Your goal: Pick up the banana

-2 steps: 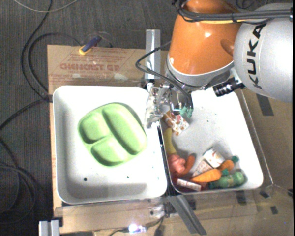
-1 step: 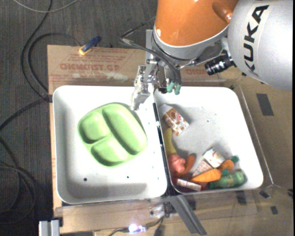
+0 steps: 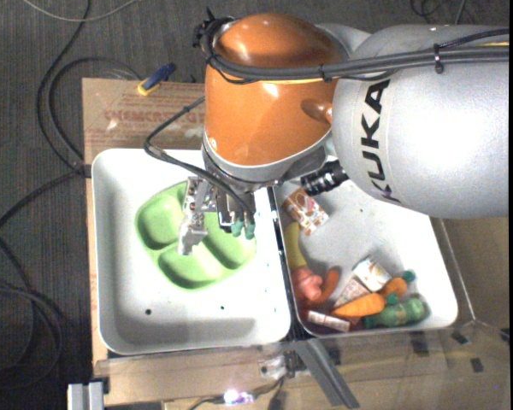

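A: Which step is in hand?

B: The reach, I judge; the gripper (image 3: 212, 222) hangs over the left bin (image 3: 120, 314), above the green plate (image 3: 175, 244), and the banana (image 3: 291, 239) is not there; it lies in the right bin (image 3: 440, 293), a yellow-green strip tight against the wall the two bins share, its top end running under the arm (image 3: 393, 109).

A: And the jaws?

B: They stand apart, fairly narrow, with nothing between them; no grasp is made.

A: So what does the next move call for?

B: A shift toward the right bin, across the shared wall, then a descent over the banana; the jaws would need to straddle it across its width, and the wall on one side leaves little room for a finger there.

A: Anything crowding it on the other side?

B: Yes; a pink item (image 3: 305, 283) lies just beside its lower end, a small packet (image 3: 308, 212) sits near its upper end, and a carrot (image 3: 365, 304), a carton (image 3: 369, 275) and a green bottle (image 3: 399, 312) gather toward the near right corner; the middle of that bin is barer, so nudging the banana off the wall may be the safer start.

A: And the left bin?

B: Open floor all round the plate; plenty of room to lift clear before crossing.
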Tool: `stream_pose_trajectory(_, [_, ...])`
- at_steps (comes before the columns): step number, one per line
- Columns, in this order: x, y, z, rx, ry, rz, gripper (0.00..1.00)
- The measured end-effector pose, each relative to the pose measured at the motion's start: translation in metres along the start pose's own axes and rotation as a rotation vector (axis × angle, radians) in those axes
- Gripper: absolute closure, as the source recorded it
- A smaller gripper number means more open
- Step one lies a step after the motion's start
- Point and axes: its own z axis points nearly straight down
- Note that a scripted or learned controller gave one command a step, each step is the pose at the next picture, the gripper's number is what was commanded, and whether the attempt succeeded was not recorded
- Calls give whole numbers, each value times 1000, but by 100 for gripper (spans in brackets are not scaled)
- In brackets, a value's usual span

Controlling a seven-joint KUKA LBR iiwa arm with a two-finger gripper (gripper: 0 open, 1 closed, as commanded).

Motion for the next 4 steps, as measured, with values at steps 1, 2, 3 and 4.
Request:
stream_pose_trajectory(1, [15,25,21,-1,-2,-275,100])
stream_pose_trajectory(2, [-48,28,91,0,-1,-541,100])
stream_pose_trajectory(3, [-32,-36,42,0,-3,-672,100])
stream_pose_trajectory(4, [-49,-47,51,-2,-2,-652,100])
